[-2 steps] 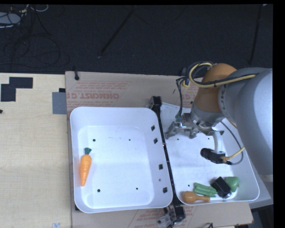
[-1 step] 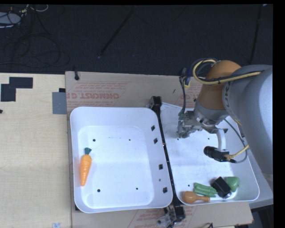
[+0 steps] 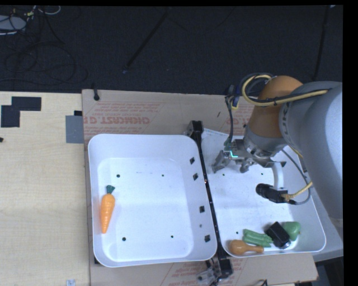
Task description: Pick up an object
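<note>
Two shallow white bins sit side by side on a brown cardboard sheet with reversed red print, which lies on a pale wood-look table; dark floor with loose cables runs behind the table. Left bin: glossy white plastic, rounded corners, small dark holes in its floor. One toy carrot lies in it, orange, tapered, green tuft at the end toward the back of the bin, close to the wall farthest from the right bin. Right bin is the same type, touching the left bin along a black strip with small clips. Four items are bunched in the right bin's front area: one tan pear-shaped piece nearest the left bin, one green pod-like piece just beside it, one black blocky object lying against that, one lighter green rounded piece behind the black one, toward the bin's outer wall. One arm, grey casing with an orange band and yellow and black cabling, reaches over the right bin's back half. End effector hangs over bare bin floor near the back, well apart from the four items; fingers look spread apart, nothing between them. One black cylindrical part on a cable hangs below the wrist.
</note>
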Action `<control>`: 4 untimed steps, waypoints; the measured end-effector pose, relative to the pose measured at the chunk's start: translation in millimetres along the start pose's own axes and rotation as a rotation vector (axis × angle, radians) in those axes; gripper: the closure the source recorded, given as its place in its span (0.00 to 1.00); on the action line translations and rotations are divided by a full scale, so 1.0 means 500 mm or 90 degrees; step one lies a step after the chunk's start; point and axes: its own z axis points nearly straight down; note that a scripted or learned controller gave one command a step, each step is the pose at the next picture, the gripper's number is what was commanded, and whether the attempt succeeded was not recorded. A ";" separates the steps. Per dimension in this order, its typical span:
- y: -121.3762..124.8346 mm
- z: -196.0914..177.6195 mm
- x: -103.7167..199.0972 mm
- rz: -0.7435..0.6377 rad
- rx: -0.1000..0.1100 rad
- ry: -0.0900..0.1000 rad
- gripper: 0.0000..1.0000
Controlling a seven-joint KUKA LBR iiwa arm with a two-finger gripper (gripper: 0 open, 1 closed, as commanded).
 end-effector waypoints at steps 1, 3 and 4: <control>0.000 -0.020 -0.002 0.000 0.000 0.000 1.00; -0.001 -0.038 -0.004 0.000 0.001 0.000 1.00; -0.001 -0.038 -0.004 0.000 0.001 0.000 0.00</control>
